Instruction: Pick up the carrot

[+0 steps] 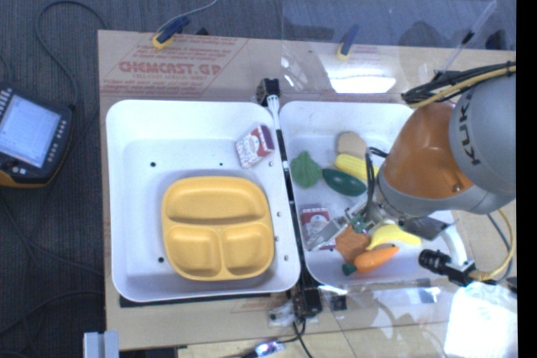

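Orange and tapered, the carrot (375,258) lay near the front edge of the right bin (310,117), its thick end toward the right and its narrow end capped by a small green tip at the left. It rested on the bin floor just below a banana (394,236), which seemed to touch or overlap it, and just beside an orange-brown lump (351,242) on its left.

Largest in view was the arm (453,155), its grey body and orange band covering the right half of that bin. The gripper (364,221) sat low over the cluster of food, just above the lump and banana and close to the carrot; whether the jaws were open or closed, or had anything between them, could not be told.

In the left bin (134,180) lay a yellow tray (219,226) with three compartments, and a small red-and-white packet (254,146) leaned near the bin's back right corner.

Farther back in the right bin were a green leafy piece (305,171), a dark green vegetable (343,181), a corn cob (351,164) and a pale round item (351,144). Another red-and-white packet (315,220) lay left of the gripper.

Behind the left bin, cardboard (172,67) carried red lettering that seemed to read "CHEMCAST GP". The arm's grey casing showed the letters "KU".
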You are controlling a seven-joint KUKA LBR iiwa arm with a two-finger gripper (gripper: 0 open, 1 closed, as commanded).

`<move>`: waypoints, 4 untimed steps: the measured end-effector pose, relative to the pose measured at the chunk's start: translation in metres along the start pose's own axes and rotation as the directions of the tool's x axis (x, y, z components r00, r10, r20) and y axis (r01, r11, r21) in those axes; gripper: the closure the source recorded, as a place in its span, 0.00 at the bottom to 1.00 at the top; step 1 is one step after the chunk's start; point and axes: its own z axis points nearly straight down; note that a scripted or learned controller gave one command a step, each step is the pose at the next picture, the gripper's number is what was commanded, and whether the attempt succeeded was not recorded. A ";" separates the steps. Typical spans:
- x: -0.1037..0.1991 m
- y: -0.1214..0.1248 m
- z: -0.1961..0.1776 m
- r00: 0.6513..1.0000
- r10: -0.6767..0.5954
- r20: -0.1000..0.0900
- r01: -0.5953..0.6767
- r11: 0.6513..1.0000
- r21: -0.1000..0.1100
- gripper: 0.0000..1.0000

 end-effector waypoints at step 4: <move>-0.016 -0.016 -0.011 0.944 -0.329 -0.007 0.329 0.944 0.013 0.00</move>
